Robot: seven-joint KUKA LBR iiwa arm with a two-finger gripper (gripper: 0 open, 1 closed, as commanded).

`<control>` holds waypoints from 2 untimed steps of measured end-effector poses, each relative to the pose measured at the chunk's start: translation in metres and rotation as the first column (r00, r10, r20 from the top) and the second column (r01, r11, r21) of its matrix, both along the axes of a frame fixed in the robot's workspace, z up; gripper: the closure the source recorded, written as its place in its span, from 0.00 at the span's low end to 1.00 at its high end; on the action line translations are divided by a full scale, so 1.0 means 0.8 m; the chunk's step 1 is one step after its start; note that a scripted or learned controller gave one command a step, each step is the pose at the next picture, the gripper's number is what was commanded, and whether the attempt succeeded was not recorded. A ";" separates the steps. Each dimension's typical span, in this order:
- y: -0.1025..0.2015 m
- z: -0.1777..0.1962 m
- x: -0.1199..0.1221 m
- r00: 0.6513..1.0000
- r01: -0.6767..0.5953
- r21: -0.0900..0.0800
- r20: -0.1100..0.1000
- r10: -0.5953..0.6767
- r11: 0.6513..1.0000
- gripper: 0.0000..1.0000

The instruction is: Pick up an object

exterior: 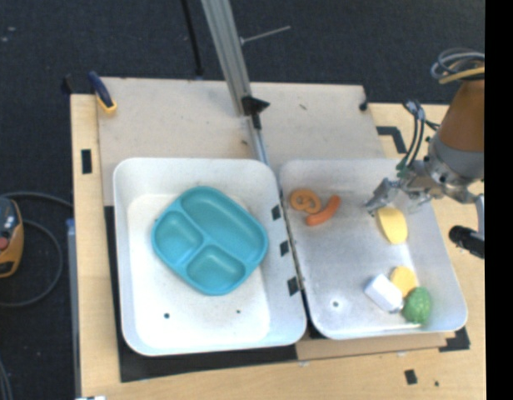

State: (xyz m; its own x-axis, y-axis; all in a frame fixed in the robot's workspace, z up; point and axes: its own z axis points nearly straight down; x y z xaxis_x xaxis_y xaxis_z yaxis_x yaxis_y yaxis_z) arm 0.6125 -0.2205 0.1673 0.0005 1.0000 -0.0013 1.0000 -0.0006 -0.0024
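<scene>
The approach step is judged to be in hand: the gripper (pixel 388 200) is held over the right bin (pixel 340 257), with a yellow piece (pixel 394 225) just below it and no contact established. The fingers are seen spread, and nothing is held between them. For the next move, a descent over the yellow piece and a closing of the fingers around its width would be called for. The piece is shown as a smooth, rounded, pale-yellow lump, lying flat. An orange sausage (pixel 323 212) and a brown ring (pixel 302 199) are placed well to the tool's far side; a white block (pixel 381 291), a second yellow item (pixel 404 277) and a green lump (pixel 418 306) are grouped beyond the yellow piece.
</scene>
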 end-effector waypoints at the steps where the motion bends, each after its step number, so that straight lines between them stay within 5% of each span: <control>1: 0.007 -0.062 -0.010 1.000 0.000 0.000 -0.001 0.000 1.000 0.00; 2: 0.005 -0.043 -0.007 1.000 0.000 -0.001 0.007 0.000 1.000 1.00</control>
State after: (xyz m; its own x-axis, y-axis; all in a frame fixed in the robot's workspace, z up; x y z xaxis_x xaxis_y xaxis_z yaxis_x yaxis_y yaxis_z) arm 0.6066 -0.2162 0.1327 0.0002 1.0000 -0.0025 1.0000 -0.0002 0.0046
